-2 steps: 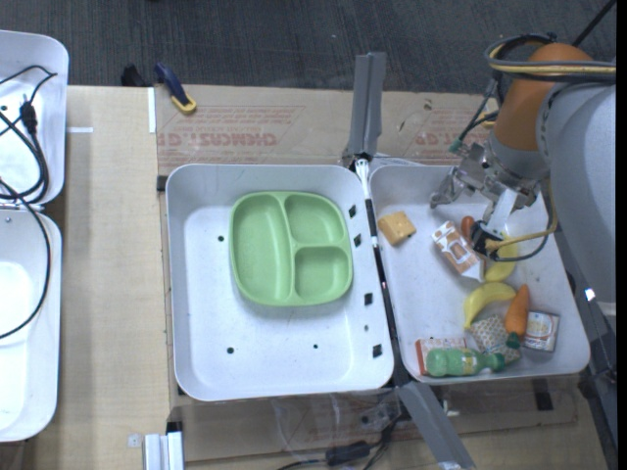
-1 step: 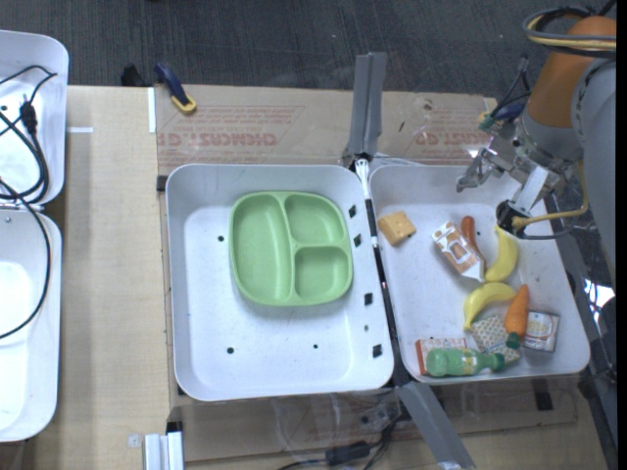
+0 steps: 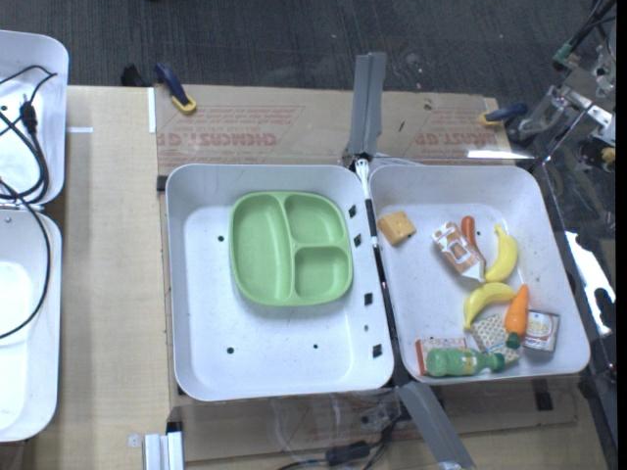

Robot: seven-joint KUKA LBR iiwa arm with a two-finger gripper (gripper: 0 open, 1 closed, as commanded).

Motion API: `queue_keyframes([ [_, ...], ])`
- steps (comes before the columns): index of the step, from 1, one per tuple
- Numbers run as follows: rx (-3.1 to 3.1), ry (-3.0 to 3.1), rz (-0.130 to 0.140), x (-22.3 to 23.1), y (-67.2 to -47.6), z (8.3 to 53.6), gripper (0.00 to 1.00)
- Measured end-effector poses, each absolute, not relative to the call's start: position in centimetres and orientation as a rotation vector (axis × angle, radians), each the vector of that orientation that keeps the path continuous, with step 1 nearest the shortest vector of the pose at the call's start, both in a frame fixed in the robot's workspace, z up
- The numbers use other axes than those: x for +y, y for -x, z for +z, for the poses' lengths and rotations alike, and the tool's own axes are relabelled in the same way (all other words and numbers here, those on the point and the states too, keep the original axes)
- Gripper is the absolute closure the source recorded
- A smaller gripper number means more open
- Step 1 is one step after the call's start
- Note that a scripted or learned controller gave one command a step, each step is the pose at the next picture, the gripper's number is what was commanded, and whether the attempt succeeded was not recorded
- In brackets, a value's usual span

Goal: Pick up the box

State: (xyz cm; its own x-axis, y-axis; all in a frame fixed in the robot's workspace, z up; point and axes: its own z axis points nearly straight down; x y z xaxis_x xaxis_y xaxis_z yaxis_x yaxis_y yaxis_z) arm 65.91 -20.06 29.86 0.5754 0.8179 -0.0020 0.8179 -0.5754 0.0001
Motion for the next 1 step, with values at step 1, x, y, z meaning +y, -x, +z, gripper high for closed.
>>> queue_keyframes([
  [1,1.328,-2.849,-0.008,-17.45,-60.46,19.73,0.0],
])
